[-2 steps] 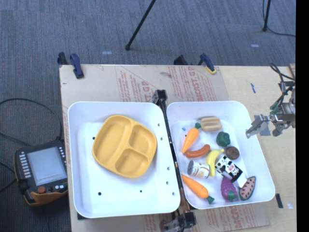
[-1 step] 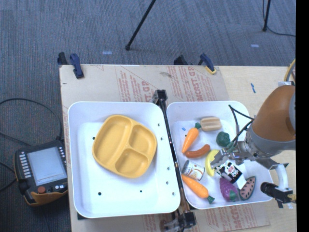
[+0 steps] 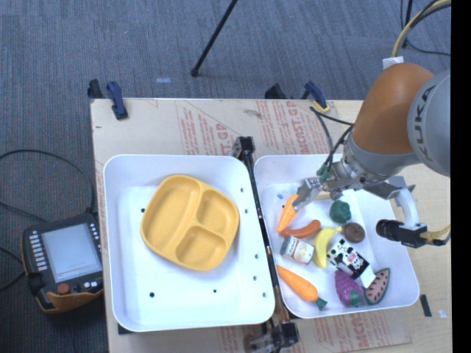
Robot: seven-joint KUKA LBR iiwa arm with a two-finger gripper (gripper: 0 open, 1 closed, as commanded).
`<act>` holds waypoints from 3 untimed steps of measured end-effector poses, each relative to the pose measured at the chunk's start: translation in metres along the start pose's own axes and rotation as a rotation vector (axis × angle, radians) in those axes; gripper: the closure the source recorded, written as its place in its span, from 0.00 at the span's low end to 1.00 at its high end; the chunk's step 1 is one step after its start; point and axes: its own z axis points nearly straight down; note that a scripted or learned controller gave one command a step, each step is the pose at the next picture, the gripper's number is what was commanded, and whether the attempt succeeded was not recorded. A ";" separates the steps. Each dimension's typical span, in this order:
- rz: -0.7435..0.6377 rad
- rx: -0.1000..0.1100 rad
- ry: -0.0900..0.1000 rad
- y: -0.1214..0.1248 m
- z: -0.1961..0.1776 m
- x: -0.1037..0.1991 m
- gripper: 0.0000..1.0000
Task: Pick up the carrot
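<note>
Carrot (image 3: 297, 283) among toy food, seemingly, in right bin (image 3: 266, 169).

Arm (image 3: 412, 123) reached in from right, orange band above wrist, bent downward over right side of bench. Gripper (image 3: 305, 191) pointed left and down, low. Finger spacing not resolvable at this angle.

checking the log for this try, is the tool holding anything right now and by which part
It cannot be told. The tool sits at the upper end of a carrot in the right bin, but whether that end is clamped is unclear.
</note>
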 end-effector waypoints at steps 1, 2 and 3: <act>-0.088 0.008 0.002 0.013 0.109 -0.010 0.00; -0.083 0.010 0.003 0.013 0.098 -0.011 1.00; 0.104 0.001 0.002 0.016 0.005 0.101 1.00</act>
